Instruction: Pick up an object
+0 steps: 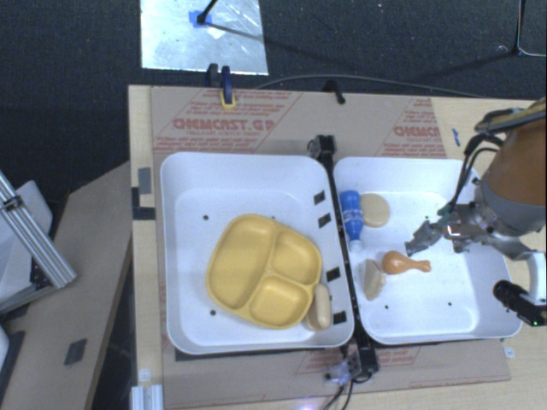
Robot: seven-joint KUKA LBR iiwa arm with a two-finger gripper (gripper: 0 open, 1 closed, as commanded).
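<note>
The right bin (444, 319) holds a blue bottle (350, 214), a round beige piece (374, 209), an orange drumstick-shaped toy (403, 264) and a small tan piece (373, 279). My gripper (425, 236) hangs over the right bin, just up and right of the orange toy, with nothing seen between its fingers. The left bin (192, 199) holds a yellow divided plate (263, 270) with a beige bread-like piece (320, 307) at its lower right edge.
A black divider (338, 229) with clips runs between the two bins. The arm's orange band and grey wrist (513, 186) cover the right bin's far right side. A foil sheet (203, 24) lies on the floor beyond the bench.
</note>
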